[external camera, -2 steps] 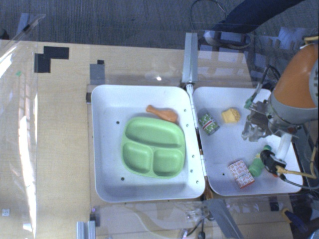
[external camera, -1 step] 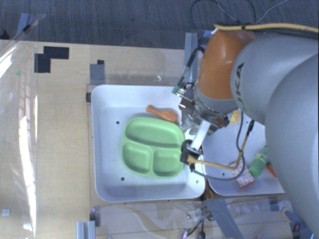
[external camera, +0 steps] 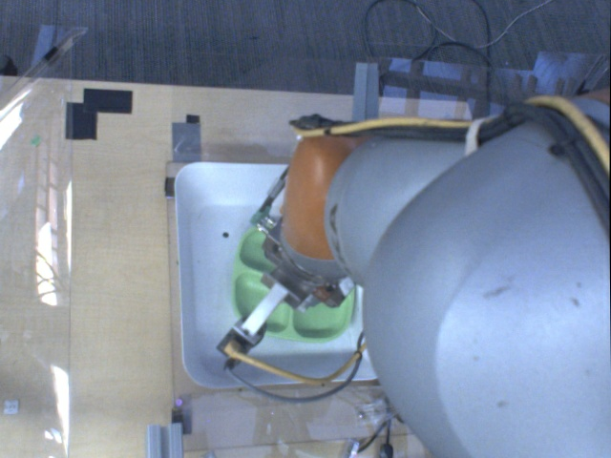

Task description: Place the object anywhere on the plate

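Observation:
A green plate with sunken compartments lies in the left white bin, toward its right side. My arm's orange band and wrist cover most of the plate. The gripper hangs low over the plate's middle, and the wrist above hides its working end. What lies under the wrist on the plate is hidden too.
The grey arm covers the whole right half of the view, including the second bin. A tiny dark speck sits on the bin floor left of the plate. Black tape marks lie on the wooden bench at upper left. Cables trail across the floor behind.

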`<state>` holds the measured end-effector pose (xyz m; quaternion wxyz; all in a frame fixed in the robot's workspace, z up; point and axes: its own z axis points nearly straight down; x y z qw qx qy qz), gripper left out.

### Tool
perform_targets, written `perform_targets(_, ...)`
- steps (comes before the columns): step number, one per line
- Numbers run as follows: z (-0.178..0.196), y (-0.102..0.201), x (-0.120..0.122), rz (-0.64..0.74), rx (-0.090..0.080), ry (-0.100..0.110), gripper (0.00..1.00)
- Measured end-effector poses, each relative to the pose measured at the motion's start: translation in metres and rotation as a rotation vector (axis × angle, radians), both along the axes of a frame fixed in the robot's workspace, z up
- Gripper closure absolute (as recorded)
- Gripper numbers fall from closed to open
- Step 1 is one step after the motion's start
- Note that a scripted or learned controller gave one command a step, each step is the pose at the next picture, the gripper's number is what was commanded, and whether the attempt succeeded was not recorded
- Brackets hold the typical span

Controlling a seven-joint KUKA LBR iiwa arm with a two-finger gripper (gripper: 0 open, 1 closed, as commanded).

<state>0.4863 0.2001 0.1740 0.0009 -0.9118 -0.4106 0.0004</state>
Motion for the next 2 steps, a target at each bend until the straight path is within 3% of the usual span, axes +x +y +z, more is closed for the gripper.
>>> perform_targets(1,0.0703,0.0351,0.0386,0.270,0.000,-0.004,1.00)
perform_targets(2,0.0702,0.0351,0.0385,0.270,0.000,-0.004,0.00)
